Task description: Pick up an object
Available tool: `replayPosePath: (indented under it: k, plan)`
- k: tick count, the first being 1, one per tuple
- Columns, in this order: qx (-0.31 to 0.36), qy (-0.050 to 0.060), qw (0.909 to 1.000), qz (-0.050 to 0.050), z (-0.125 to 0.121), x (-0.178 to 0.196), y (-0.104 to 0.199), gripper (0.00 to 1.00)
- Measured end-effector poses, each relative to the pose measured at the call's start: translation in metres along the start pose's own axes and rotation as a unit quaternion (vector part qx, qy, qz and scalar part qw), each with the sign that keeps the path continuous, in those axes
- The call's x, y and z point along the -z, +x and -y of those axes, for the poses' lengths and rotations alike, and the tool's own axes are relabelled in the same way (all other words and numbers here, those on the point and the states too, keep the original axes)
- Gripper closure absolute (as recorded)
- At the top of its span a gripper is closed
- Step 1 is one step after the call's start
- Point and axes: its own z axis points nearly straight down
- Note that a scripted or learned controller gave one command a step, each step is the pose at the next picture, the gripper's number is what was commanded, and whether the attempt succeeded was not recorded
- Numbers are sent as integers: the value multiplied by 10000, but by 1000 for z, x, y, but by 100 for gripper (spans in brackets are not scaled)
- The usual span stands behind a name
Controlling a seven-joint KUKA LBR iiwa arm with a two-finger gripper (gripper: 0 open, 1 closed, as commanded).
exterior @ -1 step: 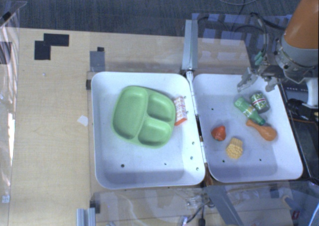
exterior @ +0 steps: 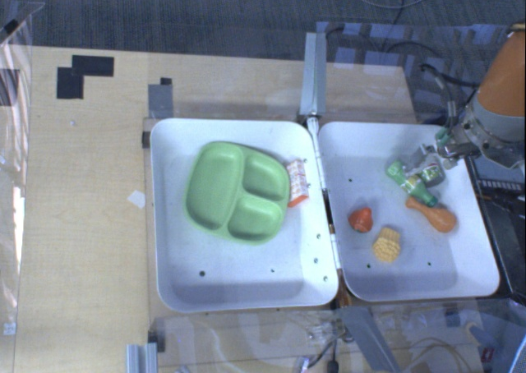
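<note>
Nearest in my right-hand white bin [exterior: 477, 281] lie a yellow corn-cob piece [exterior: 386, 245] and a small red tomato-like toy [exterior: 360, 219], apart from each other, loose for picking. Beyond them lies an orange drumstick-shaped toy [exterior: 433, 215], and just past it a green bottle-like object [exterior: 410, 180], my likely target. My gripper [exterior: 434, 164] hangs right at that object; I cannot tell its state or whether it touches. In the left bin [exterior: 173, 281] rest a green divided plastic plate [exterior: 236, 191] and a small packet [exterior: 297, 180].

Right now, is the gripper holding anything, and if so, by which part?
It cannot be told. The gripper sits right over the green bottle in the right bin, but the view doesn't show the bottle between its fingers.
</note>
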Motion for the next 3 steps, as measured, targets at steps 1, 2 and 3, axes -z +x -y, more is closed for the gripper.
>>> replayPosePath:
  k: [1, 2, 3]
  plan:
    - [207, -46, 9998, 22, -12, -84, -21, 0]
    - [212, -82, 9997, 36, -15, -71, -22, 100]
    - [193, -16, 9998, 1, -22, 38, 86, 100]
